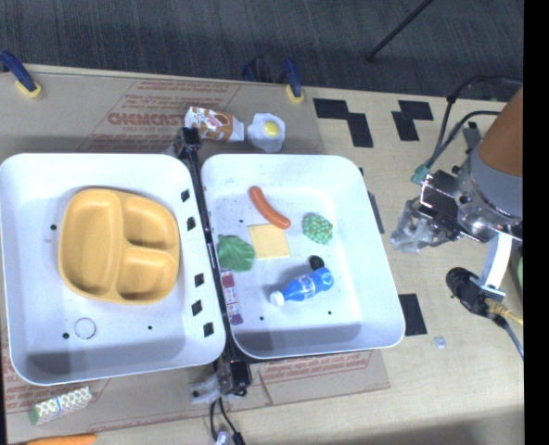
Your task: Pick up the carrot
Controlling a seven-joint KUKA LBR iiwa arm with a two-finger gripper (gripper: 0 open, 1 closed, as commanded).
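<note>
Well, smooth tapered orange carrot [269, 207] in glossy white right bin [372, 239].

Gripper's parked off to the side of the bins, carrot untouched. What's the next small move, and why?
Probably swing the gripper toward the view's left, over the right bin and above the carrot. It sits outside the bin's rim over the bench, while the carrot lies diagonally by itself, apart from the yellow square and green textured piece.

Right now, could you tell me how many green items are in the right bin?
2: a leafy green piece near the bin's left wall, and a round bumpy green one right of the orange carrot.
</note>
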